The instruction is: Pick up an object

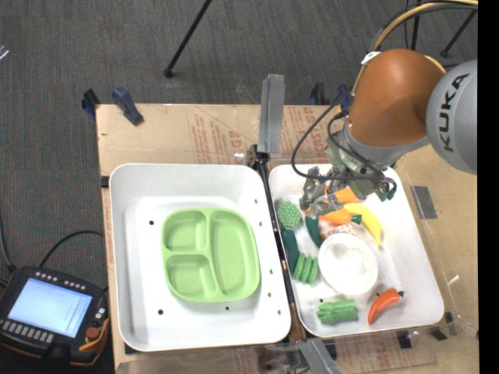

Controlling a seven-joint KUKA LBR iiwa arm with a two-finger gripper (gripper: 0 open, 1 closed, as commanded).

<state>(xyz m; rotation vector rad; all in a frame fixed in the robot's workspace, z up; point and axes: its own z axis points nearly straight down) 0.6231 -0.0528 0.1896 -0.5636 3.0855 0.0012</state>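
The jaws (337,193) are seen low over the back part of the right shallow white bin (425,275), above an orange plastic carrot-like piece (340,215) and a yellow plastic banana (369,220). Whether the jaws are open or closed cannot be told, and no object is seen between them. The grey arm with the orange band (394,96) is bent down steeply from the right. Near the jaws, a round green bumpy toy (289,213), a white round bowl (348,264), green pods (305,268), a green ridged vegetable (337,312) and an orange pepper (382,304) are lying. In the left white bin (129,209) a light green divided plate (210,255) is placed.
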